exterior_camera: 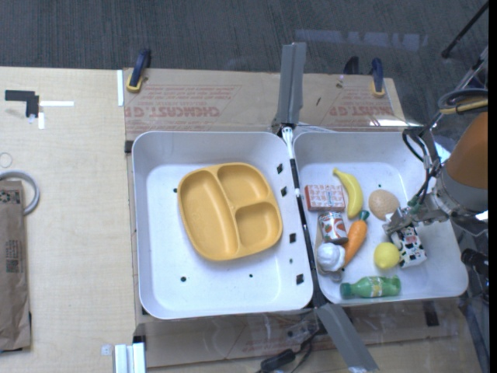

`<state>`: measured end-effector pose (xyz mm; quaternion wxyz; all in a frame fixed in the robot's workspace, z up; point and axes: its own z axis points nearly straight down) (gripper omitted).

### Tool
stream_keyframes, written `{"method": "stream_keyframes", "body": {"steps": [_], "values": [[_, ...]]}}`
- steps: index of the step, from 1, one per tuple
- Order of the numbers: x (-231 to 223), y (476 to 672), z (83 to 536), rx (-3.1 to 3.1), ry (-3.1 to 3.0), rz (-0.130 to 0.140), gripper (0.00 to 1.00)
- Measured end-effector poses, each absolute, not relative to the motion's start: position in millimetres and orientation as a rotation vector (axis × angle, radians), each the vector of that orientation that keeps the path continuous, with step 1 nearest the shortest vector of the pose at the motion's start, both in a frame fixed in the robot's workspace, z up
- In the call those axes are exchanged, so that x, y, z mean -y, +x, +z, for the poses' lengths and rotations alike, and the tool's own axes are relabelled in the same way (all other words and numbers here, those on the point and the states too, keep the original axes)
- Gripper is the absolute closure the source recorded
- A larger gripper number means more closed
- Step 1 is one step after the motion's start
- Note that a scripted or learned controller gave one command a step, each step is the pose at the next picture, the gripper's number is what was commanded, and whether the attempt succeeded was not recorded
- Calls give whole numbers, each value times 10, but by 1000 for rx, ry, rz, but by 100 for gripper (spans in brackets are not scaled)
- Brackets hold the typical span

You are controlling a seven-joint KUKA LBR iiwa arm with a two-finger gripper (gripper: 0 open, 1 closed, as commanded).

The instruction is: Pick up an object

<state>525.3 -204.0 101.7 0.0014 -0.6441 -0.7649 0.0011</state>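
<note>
On the table (62, 208), two white bins are sitting side by side, their inner walls touching. The left bin (155, 286) is holding a yellow divided plate (229, 208), lying flat and tilted in plan, apparently just parked there out of the way. The right bin (443, 282) is carrying all the small things, crowded together as pick candidates: a banana (351, 191), a red snack box (324, 197), a beige egg-shaped piece (383, 203), a carrot (356, 239), a red-and-white can (333, 226), a lemon (386, 255), a green bottle (371, 287) lying on its side, a small grey-white item (330, 256), and a black-and-white spotted block (411, 249).

The arm (470, 169) is reaching in from the right, and the gripper (404, 222) is hanging low just above the spotted block, between the egg-shaped piece and the lemon; I cannot tell how it is set or whether anything is in it. The spotted block looks like the likeliest target.

Behind the bins, cardboard (186, 99) is showing upside-down red print, too blurred to read with confidence.
</note>
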Motion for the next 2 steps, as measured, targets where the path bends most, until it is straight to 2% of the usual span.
{"method": "stream_keyframes", "body": {"steps": [1,2], "values": [[1905,5597,1884,2323,-2114,4,100],[1607,5416,1942,2183,-2254,5,100]]}}
